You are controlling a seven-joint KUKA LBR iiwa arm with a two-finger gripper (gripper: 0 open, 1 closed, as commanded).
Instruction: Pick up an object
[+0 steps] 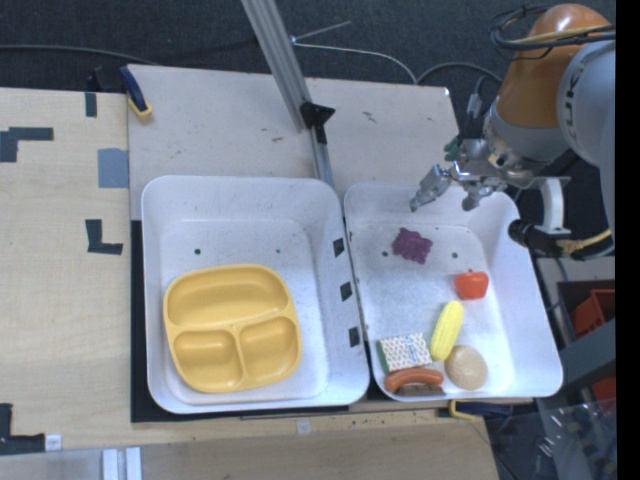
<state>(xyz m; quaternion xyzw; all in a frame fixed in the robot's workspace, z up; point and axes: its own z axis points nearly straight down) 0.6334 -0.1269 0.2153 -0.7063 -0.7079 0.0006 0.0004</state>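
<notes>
Here the nearest thing to the gripper (446,197) is a small purple lump (411,245), crumpled and dark, lying alone on the floor of the right bin (520,268) toward its far end. The gripper hangs above that bin's far rim, its two fingers spread apart with nothing between them. Nearer the front lie an orange-red piece (471,286), a yellow corn cob (447,329), a beige ball (466,367), a red sausage (413,379) and a small white packet (404,350) with a dotted print too small to read. The left bin (180,208) holds a yellow divided plate (233,325).
</notes>
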